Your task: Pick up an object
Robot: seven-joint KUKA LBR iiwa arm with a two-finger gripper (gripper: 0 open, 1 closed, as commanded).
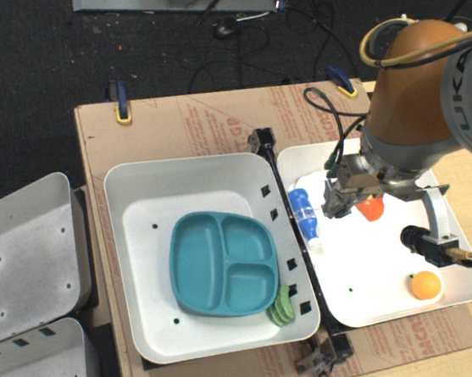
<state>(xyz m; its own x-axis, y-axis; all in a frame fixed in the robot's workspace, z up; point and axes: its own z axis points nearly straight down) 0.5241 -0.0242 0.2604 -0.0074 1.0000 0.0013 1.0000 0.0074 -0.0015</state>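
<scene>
My gripper (342,198) hangs low over the upper middle of the right bin (375,281), under the grey arm and its orange band. A small red-orange object (372,208) lies just to the gripper's right, partly hidden by the wrist. A blue bottle (304,213) lies along the bin's left wall, just left of the gripper. An orange ball (425,286) rests in the bin's near right corner. I cannot make out whether anything sits inside the gripper.
The left bin (134,196) holds a teal divided plate (223,263) with a green item (282,306) at its lower right edge. A black divider (289,219) runs between the bins. Blue clamps (121,102) hold the board at the back.
</scene>
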